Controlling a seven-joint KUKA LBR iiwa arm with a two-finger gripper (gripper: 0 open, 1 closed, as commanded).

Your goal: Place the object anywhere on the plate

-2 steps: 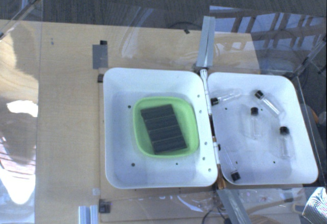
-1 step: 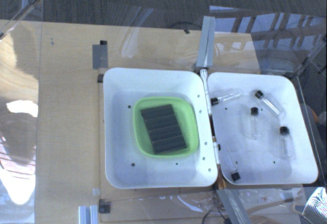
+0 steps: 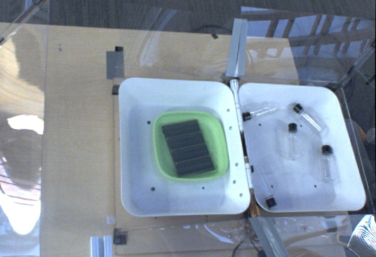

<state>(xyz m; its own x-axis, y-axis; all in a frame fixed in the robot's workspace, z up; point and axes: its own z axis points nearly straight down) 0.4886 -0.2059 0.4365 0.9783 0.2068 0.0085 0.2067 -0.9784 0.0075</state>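
A green square plate (image 3: 218,147) sits in the left white bin (image 3: 135,132). On the plate lies a dark grey ribbed block (image 3: 187,148), turned a little off square. The right white bin (image 3: 346,185) holds several clear vials with black caps: one near its left wall (image 3: 257,113), one at the upper middle (image 3: 308,118), one upright-looking in the middle (image 3: 292,138), one at the right (image 3: 326,162), and one by the lower left corner (image 3: 267,196).
Both bins rest on a wooden bench (image 3: 70,132) behind clear panels. A grey metal bar (image 3: 237,50) stands at the back between the bins. Small dark brackets (image 3: 115,62) sit by the left bin's corners.
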